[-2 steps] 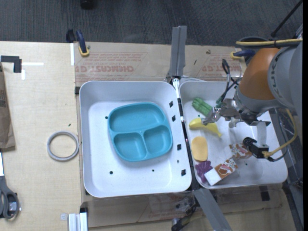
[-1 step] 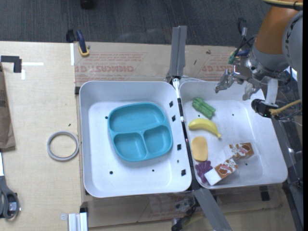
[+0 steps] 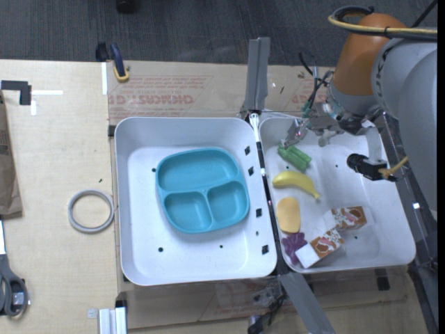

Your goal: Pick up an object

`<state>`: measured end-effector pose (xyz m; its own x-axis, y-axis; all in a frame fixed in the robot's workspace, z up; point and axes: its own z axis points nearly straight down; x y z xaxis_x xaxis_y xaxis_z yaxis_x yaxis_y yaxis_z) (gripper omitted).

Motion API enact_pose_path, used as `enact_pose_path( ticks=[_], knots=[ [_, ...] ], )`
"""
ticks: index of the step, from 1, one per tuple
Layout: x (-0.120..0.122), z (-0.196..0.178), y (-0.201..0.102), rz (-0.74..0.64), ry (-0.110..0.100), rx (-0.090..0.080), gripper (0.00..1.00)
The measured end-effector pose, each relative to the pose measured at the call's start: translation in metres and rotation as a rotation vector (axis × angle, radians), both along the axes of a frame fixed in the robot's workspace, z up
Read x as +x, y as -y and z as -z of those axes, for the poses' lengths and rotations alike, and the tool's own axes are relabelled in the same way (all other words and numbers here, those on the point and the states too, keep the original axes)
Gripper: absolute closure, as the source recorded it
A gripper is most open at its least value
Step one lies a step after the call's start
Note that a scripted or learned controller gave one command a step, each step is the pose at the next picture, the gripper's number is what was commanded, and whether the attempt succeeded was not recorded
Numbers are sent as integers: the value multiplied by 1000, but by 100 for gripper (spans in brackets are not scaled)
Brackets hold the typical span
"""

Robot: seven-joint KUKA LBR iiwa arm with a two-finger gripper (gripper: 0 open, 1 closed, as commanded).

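Currently the two-finger gripper [image 3: 300,132] hangs at the twelve o'clock end of the right white bin [image 3: 389,252], just above the green ridged plastic vegetable [image 3: 295,156], likely its target. Its fingers look slightly parted, nothing between them. At six o'clock from it lie a yellow plastic banana [image 3: 295,181], an orange oval toy [image 3: 288,214] and a printed snack packet [image 3: 332,235]. The grey arm [image 3: 407,75] reaches in from three o'clock, wrist bent down.

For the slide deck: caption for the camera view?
Gripper hovers over the green block in the right bin; blue tray in the left bin.
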<state>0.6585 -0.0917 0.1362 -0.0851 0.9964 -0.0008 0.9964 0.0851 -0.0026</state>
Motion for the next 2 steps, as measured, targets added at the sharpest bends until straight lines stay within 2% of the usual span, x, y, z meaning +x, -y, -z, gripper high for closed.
enact_pose_path(
  ticks=[1, 2],
  knots=[
    [-21, -56, -1, -86, 3, -1, 0],
    [-8, 44, 12, -296, 3, 0, 0]
  ],
)
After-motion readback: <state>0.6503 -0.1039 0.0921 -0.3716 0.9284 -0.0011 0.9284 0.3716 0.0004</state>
